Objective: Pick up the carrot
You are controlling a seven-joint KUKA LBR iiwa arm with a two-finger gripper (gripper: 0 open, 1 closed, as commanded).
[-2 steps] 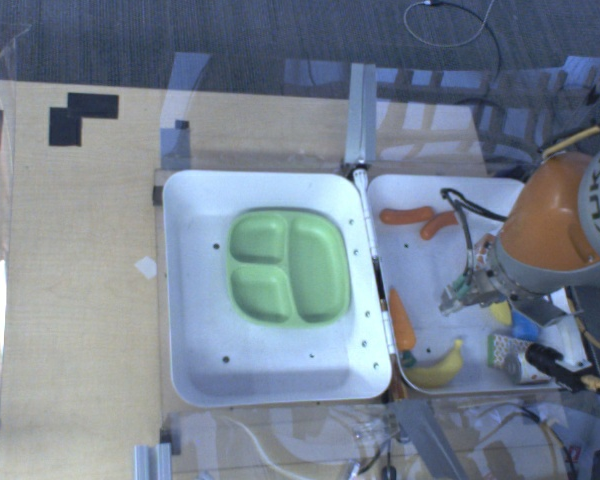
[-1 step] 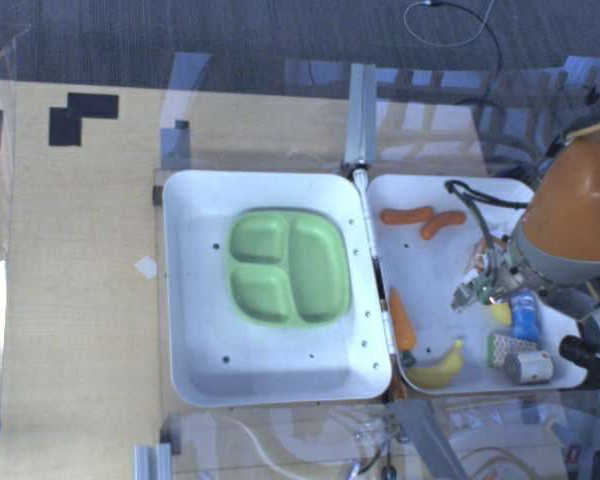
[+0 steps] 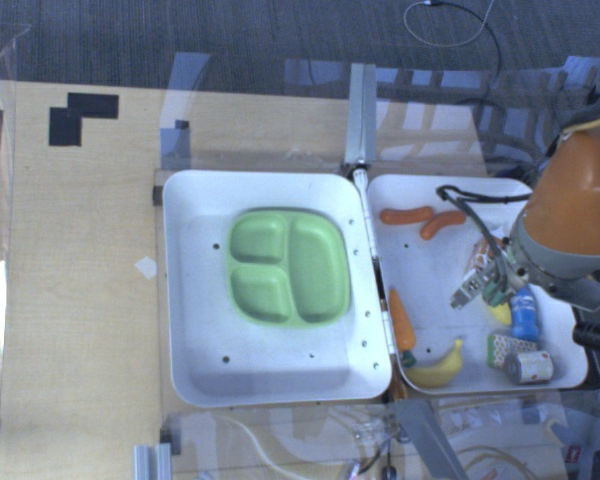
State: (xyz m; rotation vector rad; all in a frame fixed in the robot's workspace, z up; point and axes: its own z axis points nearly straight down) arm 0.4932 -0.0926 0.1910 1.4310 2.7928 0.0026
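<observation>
Lying carrot [image 3: 401, 320] touching banana [image 3: 435, 366], bin wall [image 3: 384, 298].

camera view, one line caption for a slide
Gripper hovers in right bin; carrot lies by its left wall.

No text, label, brand, number or sign can be read on anything on the bench.

— Operator: where do you read the carrot [image 3: 401, 320]?

— I read it in the right bin [image 3: 420, 268], lying flat against the bin's left wall, orange, slender, its lower end green, near the front-left corner.
</observation>
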